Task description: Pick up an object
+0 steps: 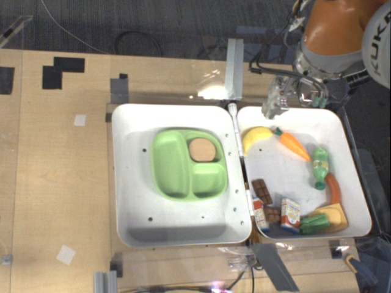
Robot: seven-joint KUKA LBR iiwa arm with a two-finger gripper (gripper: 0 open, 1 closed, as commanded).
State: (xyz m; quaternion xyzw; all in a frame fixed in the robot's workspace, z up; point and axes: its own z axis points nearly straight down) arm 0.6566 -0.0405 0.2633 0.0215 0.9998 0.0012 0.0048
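My gripper (291,102) hangs open above the back edge of the right bin (351,140), with nothing between its fingers. Just below it lie a yellow lemon (256,138) and an orange carrot (292,143). Farther along the right bin are a green bottle (320,166), an orange-red sausage (333,189), a chocolate bar (262,191), a small carton (290,215), a green vegetable (314,223) and a yellow wedge (335,214).
The left bin (131,182) holds a green divided tray (174,163) with a brown round bun (202,150) in its back compartment. A metal post (234,69) stands behind the divider between the bins. The arm's orange band (336,17) is at the upper right.
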